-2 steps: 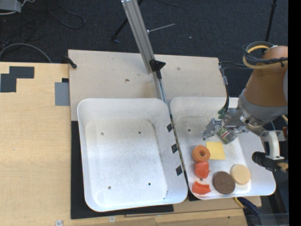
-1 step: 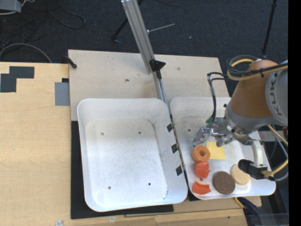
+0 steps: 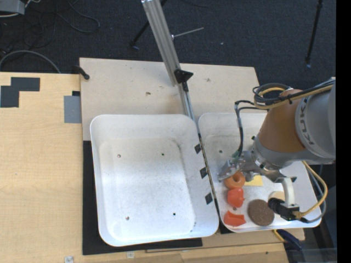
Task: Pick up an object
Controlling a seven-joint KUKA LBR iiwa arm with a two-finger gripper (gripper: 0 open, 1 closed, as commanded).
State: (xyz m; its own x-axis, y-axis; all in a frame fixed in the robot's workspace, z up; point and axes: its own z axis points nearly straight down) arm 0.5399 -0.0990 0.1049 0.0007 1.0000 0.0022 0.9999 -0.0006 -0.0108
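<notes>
My gripper is low in the right bin, near the bin's left wall. Directly under it lies a small orange ring-shaped object, touching or nearly touching the gripper's tip. A red rounded object sits just in front of that, with a red wedge at the bin's front edge. Beside the wedge lies a brown disc. A yellow piece pokes out beneath the wrist, and a cream object is partly hidden by the arm.
The left bin stands beside the right one, with black clips along the shared wall. A slanted aluminium bar rises behind the bins. Cables loop around the wrist at the right bin's front corner.
</notes>
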